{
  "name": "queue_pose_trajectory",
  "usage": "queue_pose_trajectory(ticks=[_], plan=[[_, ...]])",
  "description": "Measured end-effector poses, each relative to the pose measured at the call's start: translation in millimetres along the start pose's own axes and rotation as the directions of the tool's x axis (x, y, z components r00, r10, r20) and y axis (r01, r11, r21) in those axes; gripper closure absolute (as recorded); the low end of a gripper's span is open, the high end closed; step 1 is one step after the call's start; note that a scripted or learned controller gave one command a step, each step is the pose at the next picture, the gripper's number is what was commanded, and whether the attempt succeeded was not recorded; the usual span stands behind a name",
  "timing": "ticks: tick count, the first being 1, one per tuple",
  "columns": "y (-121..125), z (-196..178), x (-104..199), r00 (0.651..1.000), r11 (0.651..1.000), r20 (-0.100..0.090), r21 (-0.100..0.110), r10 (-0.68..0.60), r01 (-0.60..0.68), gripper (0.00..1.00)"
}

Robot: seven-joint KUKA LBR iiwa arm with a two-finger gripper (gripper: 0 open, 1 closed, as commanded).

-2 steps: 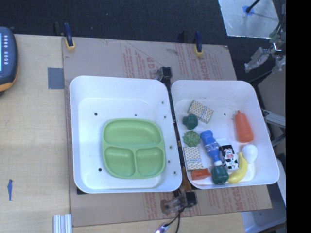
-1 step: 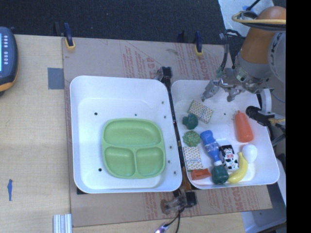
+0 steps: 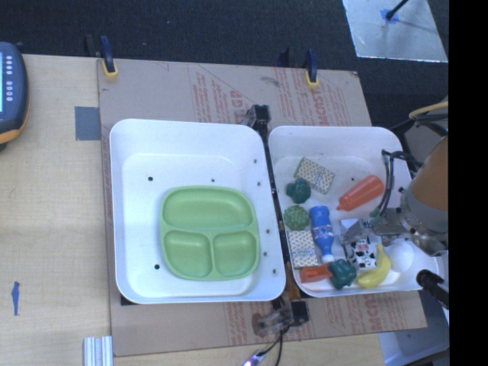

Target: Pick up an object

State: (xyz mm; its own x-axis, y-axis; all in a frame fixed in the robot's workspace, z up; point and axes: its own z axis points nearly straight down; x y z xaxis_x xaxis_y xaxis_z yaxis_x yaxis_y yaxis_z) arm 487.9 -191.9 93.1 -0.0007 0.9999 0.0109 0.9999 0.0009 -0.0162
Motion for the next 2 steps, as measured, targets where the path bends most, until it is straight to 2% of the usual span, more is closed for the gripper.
queue_pose_trajectory(ticks=[1, 2], plan=[[5.6, -13.4, -2.8, 1.000, 1.000, 0.010, -0.010, -0.007, 0.007, 1.00], [65.2, -2.1, 14.0, 1.000, 1.000, 0.014, -0.018, -0.007, 0.007, 1.00]])
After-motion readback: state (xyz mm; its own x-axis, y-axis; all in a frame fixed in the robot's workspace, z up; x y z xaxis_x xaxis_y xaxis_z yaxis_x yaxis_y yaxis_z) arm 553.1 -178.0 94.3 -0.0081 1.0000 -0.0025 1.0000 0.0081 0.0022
